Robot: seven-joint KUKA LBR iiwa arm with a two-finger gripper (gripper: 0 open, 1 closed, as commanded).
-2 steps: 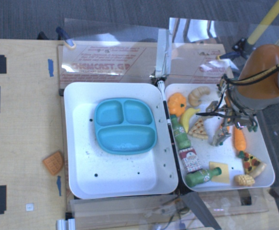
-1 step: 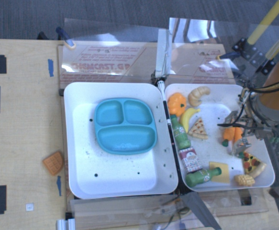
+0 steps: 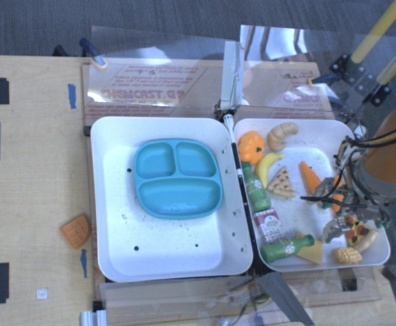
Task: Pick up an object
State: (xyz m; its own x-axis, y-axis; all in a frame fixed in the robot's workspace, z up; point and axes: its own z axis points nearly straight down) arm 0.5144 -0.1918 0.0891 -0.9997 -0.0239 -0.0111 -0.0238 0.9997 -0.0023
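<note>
tool [image 3: 339, 217] low in right bin [image 3: 320, 128], beside pizza slice [image 3: 358, 234]

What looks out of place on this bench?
A toy waffle lies on the wooden bench left of the left bin, apart from the other toy food, which sits in the right bin. The blue divided plate sits level.

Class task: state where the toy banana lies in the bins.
The banana lies in the right bin, near its left wall, between the orange pumpkin and the pizza slice.
</note>
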